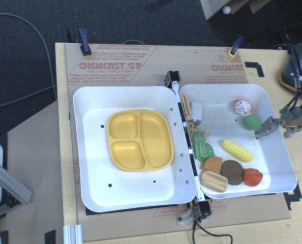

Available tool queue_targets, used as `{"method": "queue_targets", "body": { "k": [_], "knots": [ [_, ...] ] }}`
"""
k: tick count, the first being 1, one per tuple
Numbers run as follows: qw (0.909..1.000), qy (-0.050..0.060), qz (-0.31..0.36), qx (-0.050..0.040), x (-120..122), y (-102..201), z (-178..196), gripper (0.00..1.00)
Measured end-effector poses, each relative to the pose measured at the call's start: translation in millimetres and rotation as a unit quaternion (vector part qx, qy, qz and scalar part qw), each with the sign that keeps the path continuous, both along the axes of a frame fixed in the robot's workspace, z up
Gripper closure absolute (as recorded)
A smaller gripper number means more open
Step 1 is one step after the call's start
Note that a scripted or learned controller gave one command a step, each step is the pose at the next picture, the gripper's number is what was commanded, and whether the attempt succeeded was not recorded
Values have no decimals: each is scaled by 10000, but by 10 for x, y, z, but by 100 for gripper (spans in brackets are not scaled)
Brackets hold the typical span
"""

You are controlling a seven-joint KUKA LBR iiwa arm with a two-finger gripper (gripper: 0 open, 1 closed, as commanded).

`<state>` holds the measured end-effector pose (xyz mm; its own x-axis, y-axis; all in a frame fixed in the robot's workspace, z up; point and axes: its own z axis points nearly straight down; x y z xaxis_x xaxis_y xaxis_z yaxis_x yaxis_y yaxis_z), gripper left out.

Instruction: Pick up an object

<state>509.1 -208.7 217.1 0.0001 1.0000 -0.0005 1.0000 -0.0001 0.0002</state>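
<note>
Gripper (pixel 267 127) at right bin (pixel 278 159) edge — grip state unclear, beside green ball (pixel 251 121), bare floor mid-bin.

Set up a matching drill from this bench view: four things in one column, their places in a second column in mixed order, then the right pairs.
Things
1. yellow divided plate
2. corn cob
3. red tomato
4. green ball

Places
A. right bin, near corner on the arm's side
B. middle of the left bin
C. right bin, just below the speckled white ball
D. right bin, about the middle, lying at a slant

Pairs: 1-B, 2-D, 3-A, 4-C
</note>
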Motion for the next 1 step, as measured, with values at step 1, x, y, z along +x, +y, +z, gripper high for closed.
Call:
{"method": "queue_targets", "body": {
  "k": [1],
  "knots": [
    [10000, 13, 7, 10, 436, 284, -981, 0]
  ]
}}
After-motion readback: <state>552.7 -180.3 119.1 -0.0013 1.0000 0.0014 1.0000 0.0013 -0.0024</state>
